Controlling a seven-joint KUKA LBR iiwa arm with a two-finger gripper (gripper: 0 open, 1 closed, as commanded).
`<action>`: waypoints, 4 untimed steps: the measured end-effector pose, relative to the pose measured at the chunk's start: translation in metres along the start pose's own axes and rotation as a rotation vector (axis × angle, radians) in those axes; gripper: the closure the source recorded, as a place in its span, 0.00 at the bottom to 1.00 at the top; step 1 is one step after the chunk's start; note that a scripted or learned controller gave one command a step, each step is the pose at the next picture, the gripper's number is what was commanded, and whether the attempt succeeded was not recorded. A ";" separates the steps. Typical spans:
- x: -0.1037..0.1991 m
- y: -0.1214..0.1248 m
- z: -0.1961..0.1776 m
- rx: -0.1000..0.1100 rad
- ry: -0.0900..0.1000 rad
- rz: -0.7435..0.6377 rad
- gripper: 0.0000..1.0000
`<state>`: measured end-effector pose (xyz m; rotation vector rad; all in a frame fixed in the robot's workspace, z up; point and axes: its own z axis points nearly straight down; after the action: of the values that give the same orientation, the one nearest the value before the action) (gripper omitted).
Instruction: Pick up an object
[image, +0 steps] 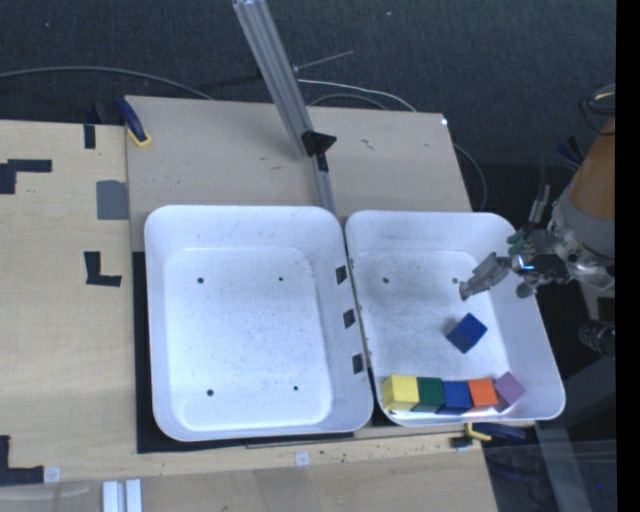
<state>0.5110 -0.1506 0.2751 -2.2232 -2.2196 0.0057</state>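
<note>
- From my remote station: the blue block (466, 333) lies loose on the floor of the right bin (420, 235), in its right half. It sits turned like a diamond, one corner toward the bin's far wall and one toward the near wall. It looks roughly square from above, so I can make out no long axis.
- A row of blocks runs along the right bin's near wall: yellow block (402, 389), green block (430, 391), a second blue block (457, 394), orange block (482, 392) and purple block (509, 386), each touching the next.
- Open white floor surrounds the loose blue block on its left and far sides; the row lies near it, and the bin's right wall is close.
- The left bin (245, 222) adjoins the right one, rims touching.
- The arm (590, 205) reaches in over the right bin's right rim, wrist roughly level. Its gripper (497, 279) has its two fingers spread, pinching nothing, apart from the loose block and on its far side.
</note>
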 end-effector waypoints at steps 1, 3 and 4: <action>-0.025 0.021 0.159 -0.009 -0.002 -0.002 0.00; -0.022 0.036 0.080 -0.011 -0.002 -0.003 0.00; 0.006 0.016 0.185 -0.002 0.000 -0.003 0.00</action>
<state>0.5268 -0.1454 0.0896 -2.2214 -2.2238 0.0039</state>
